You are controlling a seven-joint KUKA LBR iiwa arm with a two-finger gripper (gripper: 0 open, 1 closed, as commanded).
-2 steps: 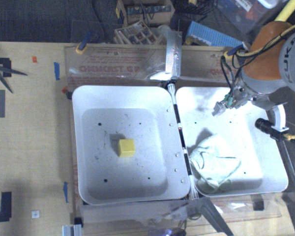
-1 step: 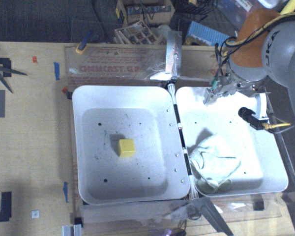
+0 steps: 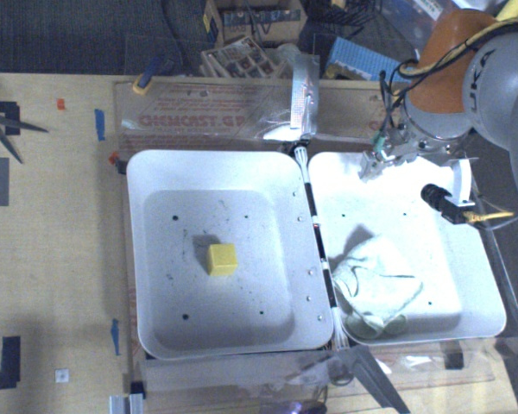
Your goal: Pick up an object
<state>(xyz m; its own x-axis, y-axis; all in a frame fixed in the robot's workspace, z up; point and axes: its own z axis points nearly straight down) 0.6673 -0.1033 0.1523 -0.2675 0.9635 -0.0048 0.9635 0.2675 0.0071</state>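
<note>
While we look down at a slant on the bench (image 3: 43,257), its pale wooden top spreads widest, running off to the left and bearing two shallow white bins side by side. We see the left bin (image 3: 147,179) and the right bin (image 3: 483,317) touching along a shared seam near the middle. Next in bulk comes the grey arm (image 3: 501,84), which enters from the upper right, with its orange band (image 3: 453,33) above the wrist and yellow and black cables looping across it. Behind the bins we note a long strip of clear plastic wrap with red lettering (image 3: 198,115) lying along the bench's far side.

Within the right bin we find a crumpled white cloth (image 3: 380,279) resting toward the near-left corner, close to the seam. Above the far edge of that same bin hangs the gripper (image 3: 382,155), well apart from the cloth; its tips are small and blurred, so we cannot tell how they stand, and we see nothing between them. Smallest of all, a yellow block (image 3: 223,259) sits alone near the middle of the left bin's floor, casting a soft shadow to its upper left.
</note>
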